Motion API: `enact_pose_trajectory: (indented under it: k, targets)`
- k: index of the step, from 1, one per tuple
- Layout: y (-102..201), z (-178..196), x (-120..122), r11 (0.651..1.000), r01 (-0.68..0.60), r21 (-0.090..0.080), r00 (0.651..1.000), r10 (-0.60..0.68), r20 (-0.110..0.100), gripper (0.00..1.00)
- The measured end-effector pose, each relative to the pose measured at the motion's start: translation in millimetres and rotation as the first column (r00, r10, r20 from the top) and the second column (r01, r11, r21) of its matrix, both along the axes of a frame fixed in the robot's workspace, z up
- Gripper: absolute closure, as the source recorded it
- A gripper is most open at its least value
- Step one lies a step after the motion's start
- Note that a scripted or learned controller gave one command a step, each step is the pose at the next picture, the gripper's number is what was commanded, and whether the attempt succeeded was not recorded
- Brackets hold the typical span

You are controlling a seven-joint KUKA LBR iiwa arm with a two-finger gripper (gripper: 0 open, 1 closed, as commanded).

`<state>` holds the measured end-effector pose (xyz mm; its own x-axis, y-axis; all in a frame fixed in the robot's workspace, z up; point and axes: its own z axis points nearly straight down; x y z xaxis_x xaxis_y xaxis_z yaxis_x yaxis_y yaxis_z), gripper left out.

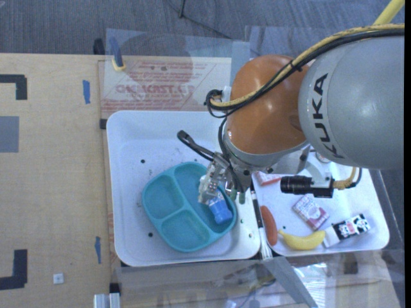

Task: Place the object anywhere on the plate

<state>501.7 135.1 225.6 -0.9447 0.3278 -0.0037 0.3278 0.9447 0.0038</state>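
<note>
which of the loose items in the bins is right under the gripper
The blue block, lying on the teal plate in the left bin. The banana, sausage and pink packet lie in the right bin.

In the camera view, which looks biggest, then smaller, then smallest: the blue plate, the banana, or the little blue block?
1. blue plate, clearly the largest
2. banana
3. little blue block, though the gripper above covers part of it
</note>
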Motion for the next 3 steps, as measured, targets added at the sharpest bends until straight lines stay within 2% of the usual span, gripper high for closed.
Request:
enact_pose_trajectory:
  k: [1, 2, 3]
  targets:
    - [37, -37, 9, 0.992, -0.129, -0.001, 0.992, 0.129, -0.003, 1.00]
    - [-12, 138, -19, 0.954, -0.300, -0.003, 0.954, 0.300, 0.002, 1.00]
    - [-87, 211, -5, 0.976, -0.217, -0.003, 0.976, 0.217, 0.003, 1.00]
